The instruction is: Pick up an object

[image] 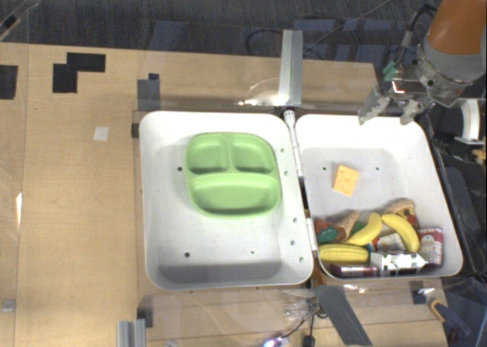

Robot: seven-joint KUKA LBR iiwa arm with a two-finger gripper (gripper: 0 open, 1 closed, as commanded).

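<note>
A grey arm with an orange band hangs its pincer (392, 108) above the far rim of the right-hand bin (380, 136), the two fingers spread apart with nothing between them. The step in hand looks like the approach: no object has been taken, and the toys lie well apart from the pincer, toward the bin's near side. Nearest to it is a yellow cheese wedge (345, 180), alone on bare white floor near the bin's middle, lying flat and turned slightly, one corner toward the far rim. Beyond it, crowded into the near right corner, are two bananas; the left banana (366, 230) runs its long axis diagonally, low at the left and rising to the right, while the right banana (403, 230) curves down toward the right wall. A yellow corn cob (343, 253) lies lengthwise along the near wall. The next move likely calls for travelling toward the camera and descending over one piece, the isolated cheese being the easier target. A green divided plate (232, 172) sits in the left-hand bin (163, 208) on the table (68, 186).
</note>
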